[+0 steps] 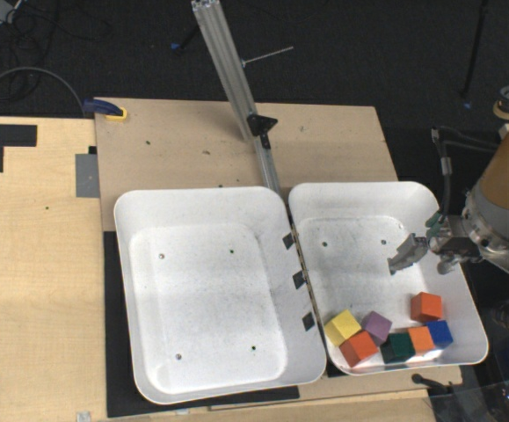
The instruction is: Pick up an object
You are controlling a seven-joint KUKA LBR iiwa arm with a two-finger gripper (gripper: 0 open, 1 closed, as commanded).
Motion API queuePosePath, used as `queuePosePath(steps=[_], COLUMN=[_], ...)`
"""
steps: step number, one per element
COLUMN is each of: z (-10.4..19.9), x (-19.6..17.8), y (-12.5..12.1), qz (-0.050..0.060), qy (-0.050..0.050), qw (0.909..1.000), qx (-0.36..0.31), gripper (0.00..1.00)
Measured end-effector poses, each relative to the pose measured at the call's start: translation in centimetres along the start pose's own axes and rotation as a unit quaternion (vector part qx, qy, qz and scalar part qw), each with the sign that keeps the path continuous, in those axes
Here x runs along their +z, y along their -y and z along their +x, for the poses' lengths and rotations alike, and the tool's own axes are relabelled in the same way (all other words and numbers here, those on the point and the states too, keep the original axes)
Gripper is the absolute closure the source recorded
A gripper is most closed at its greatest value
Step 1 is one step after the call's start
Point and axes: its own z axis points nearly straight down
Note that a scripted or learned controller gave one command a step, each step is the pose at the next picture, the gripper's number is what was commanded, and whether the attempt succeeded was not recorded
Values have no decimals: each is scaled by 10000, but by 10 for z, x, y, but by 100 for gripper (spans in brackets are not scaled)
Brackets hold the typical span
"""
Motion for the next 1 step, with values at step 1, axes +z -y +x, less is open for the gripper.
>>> queuePosePath(steps=[1], z=[28], x=[-254], y=[9], qz=[-42], qy=[10], qw=[10000], qx=[-62], gripper=[0])
